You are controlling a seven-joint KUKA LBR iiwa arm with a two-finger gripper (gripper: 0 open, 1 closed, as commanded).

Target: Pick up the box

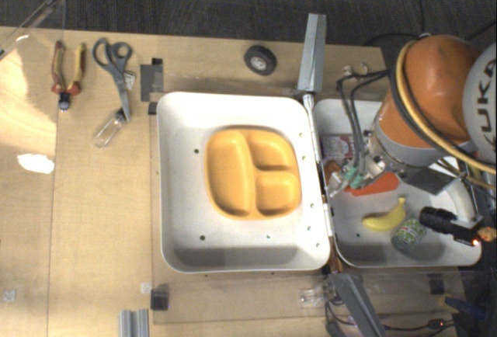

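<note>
In the right bin (353,250), a flat item with a printed pink-and-white face (337,147) lies against the left wall and may be the box. The arm covers most of it. My gripper (349,177) reaches down under the orange wrist band (423,91) over the left part of this bin. It sits just in front of the printed item and beside an orange-red object (374,185). The arm's bulk and cables hide the gripper's tip.
A yellow banana (386,217) and a small green can (408,234) lie near the right bin's front. The left bin (178,172) holds a yellow divided tray (252,171). Scissors (116,71), pliers (66,71) and a tape roll (260,59) rest on the bench behind.
</note>
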